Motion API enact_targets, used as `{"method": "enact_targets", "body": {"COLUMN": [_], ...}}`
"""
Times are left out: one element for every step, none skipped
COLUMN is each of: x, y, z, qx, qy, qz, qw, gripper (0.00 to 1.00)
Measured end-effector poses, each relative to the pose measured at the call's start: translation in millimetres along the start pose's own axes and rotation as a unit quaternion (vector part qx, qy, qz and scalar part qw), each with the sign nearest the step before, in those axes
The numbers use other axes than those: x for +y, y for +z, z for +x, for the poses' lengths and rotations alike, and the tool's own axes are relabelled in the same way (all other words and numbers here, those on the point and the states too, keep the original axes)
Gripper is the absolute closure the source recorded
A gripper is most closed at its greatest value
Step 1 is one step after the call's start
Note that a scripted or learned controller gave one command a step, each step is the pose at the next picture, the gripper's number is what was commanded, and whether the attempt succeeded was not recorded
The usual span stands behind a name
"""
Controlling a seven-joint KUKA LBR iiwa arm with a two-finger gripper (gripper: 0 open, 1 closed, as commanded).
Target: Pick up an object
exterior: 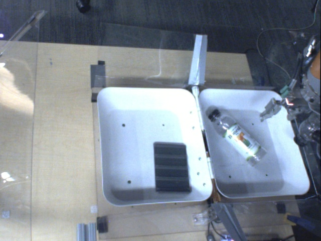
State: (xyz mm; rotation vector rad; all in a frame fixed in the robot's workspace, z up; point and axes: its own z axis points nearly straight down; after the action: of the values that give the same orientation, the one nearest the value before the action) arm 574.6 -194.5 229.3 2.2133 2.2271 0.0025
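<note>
The pincer [273, 109] hangs over the right bin [296, 182] with nothing visibly held — whether it is wide or narrow I cannot tell. The bottle [235, 135] lies just down-left of it, ungrasped — the pick remains undone.

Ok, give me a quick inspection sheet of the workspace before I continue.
Surface: wooden bench, two white bins side by side.
Job's things: clear bottle lying diagonally in the right bin; black ribbed block flat in the left bin.
Clutter: nothing seen.
Grippers: gripper over the right bin's upper right part, apart from the bottle.
Cables: thin wires near the arm.
Surroundings: dark floor beyond the bench.
</note>
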Motion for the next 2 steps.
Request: {"method": "enact_targets", "body": {"x": [18.3,30.4], "y": [97.9,130.6], "z": [81.5,95.4], "qx": [0.0,-0.005], "qy": [-0.071,-0.095], "qz": [0.0,-0.014], "qw": [0.9975,0.9953], "gripper": [0.0,0.0]}}
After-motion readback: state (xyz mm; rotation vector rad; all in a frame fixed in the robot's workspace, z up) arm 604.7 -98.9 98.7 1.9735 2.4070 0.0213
